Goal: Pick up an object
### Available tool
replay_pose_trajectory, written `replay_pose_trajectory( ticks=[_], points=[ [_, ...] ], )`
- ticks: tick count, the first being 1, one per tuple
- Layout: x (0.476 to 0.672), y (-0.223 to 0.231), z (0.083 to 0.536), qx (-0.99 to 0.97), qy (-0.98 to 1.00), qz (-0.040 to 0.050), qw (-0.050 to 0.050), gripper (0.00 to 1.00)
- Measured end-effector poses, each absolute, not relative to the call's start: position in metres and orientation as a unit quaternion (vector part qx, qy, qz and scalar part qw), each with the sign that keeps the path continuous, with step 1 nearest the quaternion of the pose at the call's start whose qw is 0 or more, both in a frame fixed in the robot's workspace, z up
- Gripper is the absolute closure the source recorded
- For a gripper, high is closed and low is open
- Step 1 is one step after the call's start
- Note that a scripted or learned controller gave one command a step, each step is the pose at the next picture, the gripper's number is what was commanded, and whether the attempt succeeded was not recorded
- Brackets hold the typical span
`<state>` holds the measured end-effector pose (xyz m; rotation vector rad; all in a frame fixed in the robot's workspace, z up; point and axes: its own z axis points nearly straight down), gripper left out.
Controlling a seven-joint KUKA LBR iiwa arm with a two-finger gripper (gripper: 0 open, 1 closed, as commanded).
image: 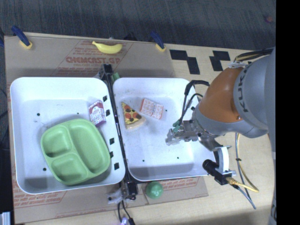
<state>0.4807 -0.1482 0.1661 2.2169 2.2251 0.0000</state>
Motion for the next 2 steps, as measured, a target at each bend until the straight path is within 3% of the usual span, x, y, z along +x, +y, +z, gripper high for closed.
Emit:
replay_pose_trajectory(
  ticks=[1,2],
  points=[
    [0.477,-0.193,0.215,0.705,0.709,-0.0002,0.000,1.00],
    [0.477,-0.161,0.210,0.705,0.710,-0.0003,-0.001,1.00]
  ],
)
